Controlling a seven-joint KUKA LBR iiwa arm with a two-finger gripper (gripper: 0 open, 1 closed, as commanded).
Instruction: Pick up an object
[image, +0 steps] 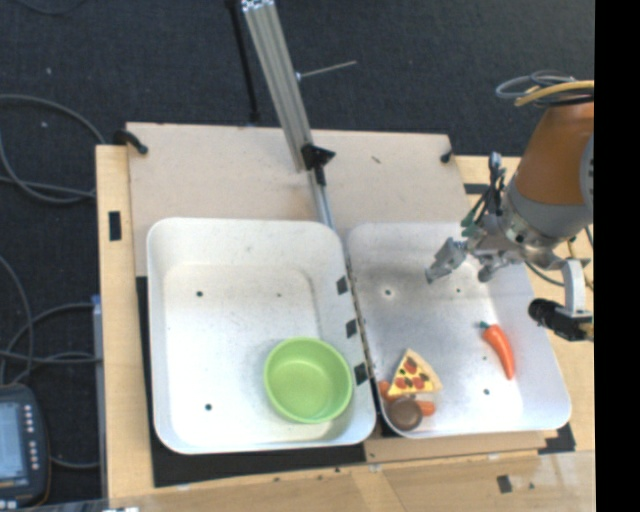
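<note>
Arm over the right bin, nothing between its jaws.

On the table (230, 170), the left bin (200, 270) holds a green bowl (308, 379) near its front right corner. In the right bin (420, 270), the gripper (463, 258) hangs with jaws spread; a carrot (499, 349) lies by the right edge, a pizza slice (413, 374) at the front left corner.

No writing, label, brand or number can be read anywhere; the small dark handheld screen device (20, 445) at the near left edge shows marks on its face, but they are too blurred to read
</note>
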